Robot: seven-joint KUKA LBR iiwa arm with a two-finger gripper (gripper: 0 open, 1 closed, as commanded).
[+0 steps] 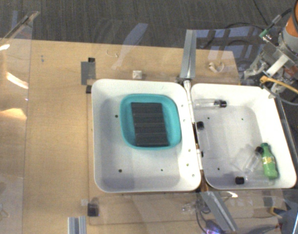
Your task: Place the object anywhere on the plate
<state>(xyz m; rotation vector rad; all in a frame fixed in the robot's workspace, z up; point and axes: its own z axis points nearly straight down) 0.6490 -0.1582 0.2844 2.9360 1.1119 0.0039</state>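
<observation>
A teal square plate (125, 126) sits in the upper middle of the left bin (104, 155). A dark grey ribbed block (149, 124) lies flat on the plate, inside its rim. In the right bin (231, 135) a green bottle (268, 162) lies near the right wall beside a clear bottle with a black cap (251, 160). A clear tube with a black cap (209, 103) lies at that bin's back left. My gripper (278, 67) hangs above the bench beyond the right bin's back right corner, far from the plate, among cables.
Two small black pieces (200, 126) (239, 180) lie on the right bin's floor. A metal bar (188, 55) runs up from the gap between the bins. Small brackets (89, 71) stand on the wooden bench around the bins.
</observation>
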